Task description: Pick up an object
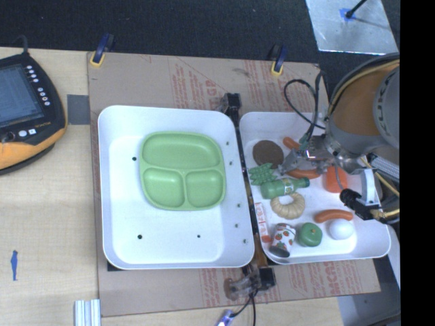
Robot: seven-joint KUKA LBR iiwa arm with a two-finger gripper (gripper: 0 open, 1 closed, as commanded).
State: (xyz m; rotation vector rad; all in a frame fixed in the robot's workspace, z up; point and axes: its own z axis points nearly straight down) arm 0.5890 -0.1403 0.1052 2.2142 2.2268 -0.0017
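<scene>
The right bin (367,250) holds several toy foods: a brown round piece (267,152), a green leafy piece (261,175), a green bottle (282,187), a beige ring (287,206), a red sausage (333,215), a white egg (340,230), a green round fruit (310,234), a red and white can (282,240) and an orange carrot (335,179). My gripper (304,159) is low over the upper middle of this bin, right above a thin orange piece (304,173) and just right of the brown piece. Nothing is visibly lifted.
The left bin (122,236) carries a green divided plate (182,169). A small orange-red sausage (291,142) lies by the cable near the right bin's far wall. A teach pendant (24,114) rests on the bench at far left. Clamps (277,58) pin the cardboard's far edge.
</scene>
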